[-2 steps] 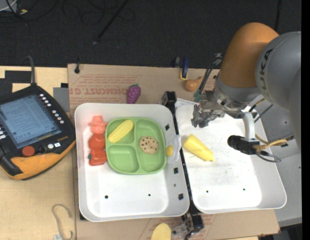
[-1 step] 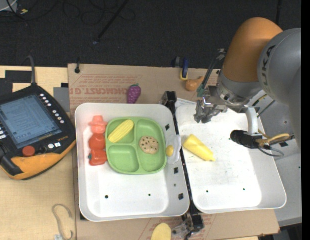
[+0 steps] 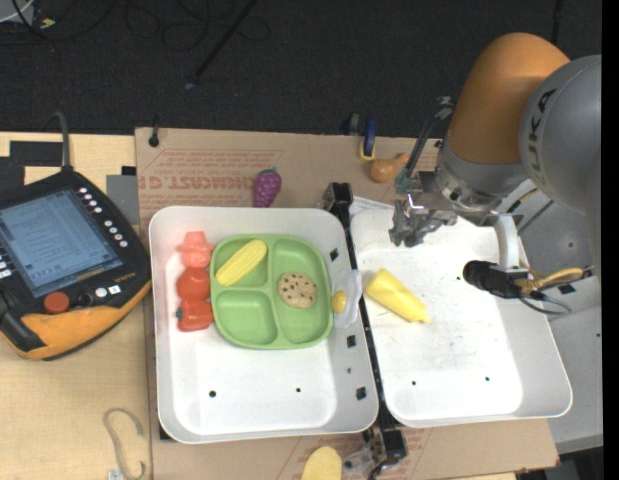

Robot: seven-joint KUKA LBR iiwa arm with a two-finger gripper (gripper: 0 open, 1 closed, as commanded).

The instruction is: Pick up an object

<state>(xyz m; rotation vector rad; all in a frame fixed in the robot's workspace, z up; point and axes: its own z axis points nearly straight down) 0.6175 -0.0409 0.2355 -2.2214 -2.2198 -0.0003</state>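
Nearest the camera, a yellow lump (image 3: 322, 462) sat on the worktop (image 3: 69, 398), outside both bins and out of play. In the left bin (image 3: 249, 388) a green plate (image 3: 251, 328) carried a corn cob (image 3: 239, 261) and a cookie (image 3: 297, 289), with a red figure (image 3: 193, 286) just beside it.

The likely target, a yellow piece (image 3: 396, 296), lay alone in the right bin (image 3: 489, 368), on its left half and near the wall shared with the other bin. Its long axis ran on a slant, from far-left to near-right. It seemed broader at the far-left end and narrower at the near-right end, so it pointed toward the near side and the arm.

The pincer (image 3: 406, 232) hung beyond the piece, toward the bin's far edge and apart from it. Whether the pincer was open or closed could not be told.

The main risk, as I judged it, was position. A straight descent from there would meet bare bin floor, not the piece. A grip along the slanted axis rather than across it could squeeze the rounded, tapering body out sideways. A correction toward the left could also catch the shared wall.
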